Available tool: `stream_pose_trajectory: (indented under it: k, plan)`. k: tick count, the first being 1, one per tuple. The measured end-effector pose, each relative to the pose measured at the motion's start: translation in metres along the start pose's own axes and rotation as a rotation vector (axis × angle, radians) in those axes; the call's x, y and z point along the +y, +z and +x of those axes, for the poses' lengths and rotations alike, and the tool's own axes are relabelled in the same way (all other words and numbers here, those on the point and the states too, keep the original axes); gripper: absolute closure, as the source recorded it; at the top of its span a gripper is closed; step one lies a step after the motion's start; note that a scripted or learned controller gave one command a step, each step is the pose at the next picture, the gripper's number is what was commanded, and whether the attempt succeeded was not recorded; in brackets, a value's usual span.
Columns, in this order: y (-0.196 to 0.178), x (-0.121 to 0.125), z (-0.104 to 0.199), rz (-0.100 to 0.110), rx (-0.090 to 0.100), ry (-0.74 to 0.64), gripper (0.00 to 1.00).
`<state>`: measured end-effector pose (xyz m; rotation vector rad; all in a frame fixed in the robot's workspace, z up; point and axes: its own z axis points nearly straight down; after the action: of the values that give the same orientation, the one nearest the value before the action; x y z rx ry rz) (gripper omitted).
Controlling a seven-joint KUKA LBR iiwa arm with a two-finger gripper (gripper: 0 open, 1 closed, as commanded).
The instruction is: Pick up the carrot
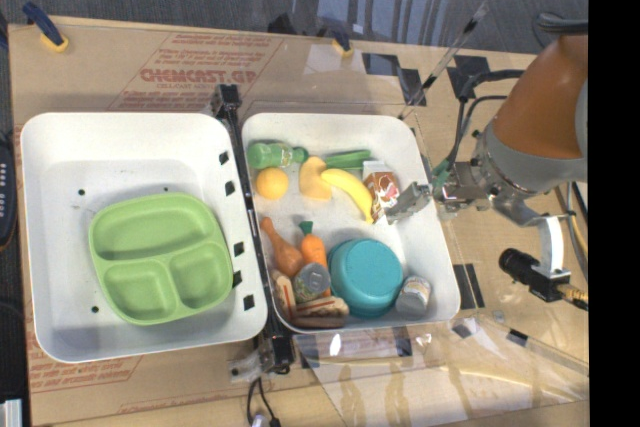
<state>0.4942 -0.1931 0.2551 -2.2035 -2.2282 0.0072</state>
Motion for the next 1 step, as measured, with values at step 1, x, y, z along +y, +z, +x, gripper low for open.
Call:
stream_pose_trajectory:
  k: [1]
  plan:
    - [0.1593,0.0295,0.0724,-0.009,-0.003,-0.083,0.00]
